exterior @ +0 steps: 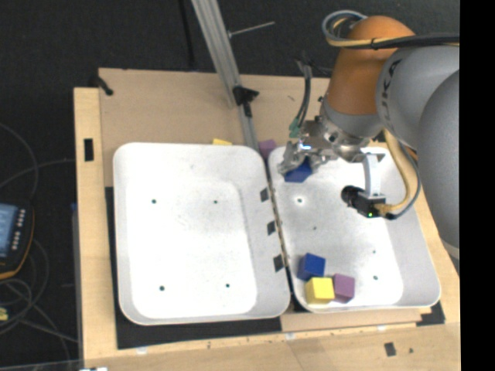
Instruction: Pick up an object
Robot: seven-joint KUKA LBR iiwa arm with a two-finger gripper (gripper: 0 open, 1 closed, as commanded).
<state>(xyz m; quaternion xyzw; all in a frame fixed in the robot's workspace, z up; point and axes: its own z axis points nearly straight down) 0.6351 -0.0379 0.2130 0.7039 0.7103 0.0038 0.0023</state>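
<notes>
The claw [297, 159] hangs over the right bin's [402, 284] far left corner, clamped on a blue block [298, 173] tilted corner-down; it looks cube-like, with no clear long axis.

My orange band [363, 60] looks glossy and smooth. The white bins [193, 300] seem matt plastic, faintly speckled. The desk [155, 107] looks like dull, pale wood board.
</notes>
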